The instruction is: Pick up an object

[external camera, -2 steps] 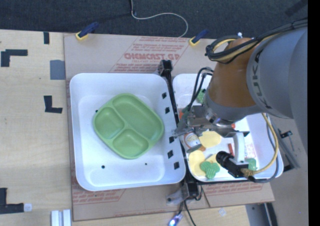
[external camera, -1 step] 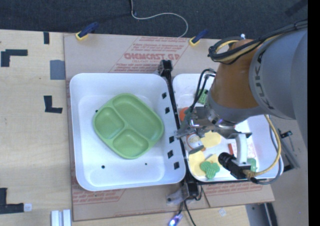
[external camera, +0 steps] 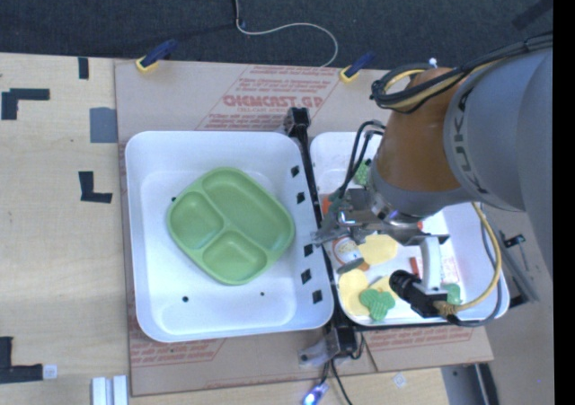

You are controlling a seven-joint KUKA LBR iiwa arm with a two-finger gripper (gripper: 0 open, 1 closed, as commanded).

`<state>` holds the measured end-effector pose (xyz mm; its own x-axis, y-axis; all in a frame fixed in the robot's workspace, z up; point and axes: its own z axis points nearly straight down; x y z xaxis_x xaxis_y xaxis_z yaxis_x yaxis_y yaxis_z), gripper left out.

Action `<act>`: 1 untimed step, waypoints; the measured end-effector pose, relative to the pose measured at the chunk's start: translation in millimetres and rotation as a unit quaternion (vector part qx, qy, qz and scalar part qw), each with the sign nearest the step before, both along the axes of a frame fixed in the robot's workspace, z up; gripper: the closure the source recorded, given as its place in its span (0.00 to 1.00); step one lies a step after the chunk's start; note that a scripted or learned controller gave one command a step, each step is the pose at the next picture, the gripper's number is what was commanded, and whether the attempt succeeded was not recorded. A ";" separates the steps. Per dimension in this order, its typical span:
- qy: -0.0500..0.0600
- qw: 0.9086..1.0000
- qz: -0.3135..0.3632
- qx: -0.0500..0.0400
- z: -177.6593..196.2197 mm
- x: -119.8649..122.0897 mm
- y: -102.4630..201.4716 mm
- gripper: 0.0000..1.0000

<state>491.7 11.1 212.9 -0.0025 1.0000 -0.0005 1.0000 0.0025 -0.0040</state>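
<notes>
Two white bins: the left bin (external camera: 148, 242) holds one green divided plate (external camera: 231, 224) with three compartments. The right bin (external camera: 476, 242) holds two yellow pieces (external camera: 379, 249) and one green piece (external camera: 380, 303) beneath the arm's gripper (external camera: 346, 233); whether it grips cannot be told.

The counter (external camera: 54, 242) is pale wood, marked with short dark tape strips (external camera: 88, 186) along its left side. A brown cardboard sheet (external camera: 260, 102) with red printing lies flat on it, held at the far edge by two yellow-and-blue clamps (external camera: 155, 55). Two shallow white bins sit side by side on the cardboard, touching: the left bin (external camera: 148, 215) and the right bin (external camera: 481, 300). A thin white cable (external camera: 269, 30) curls over the dark carpet beyond the counter's far edge.
</notes>
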 end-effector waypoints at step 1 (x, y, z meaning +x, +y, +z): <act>-0.001 1.000 0.000 0.000 14.8 -2.2 9.9 1.00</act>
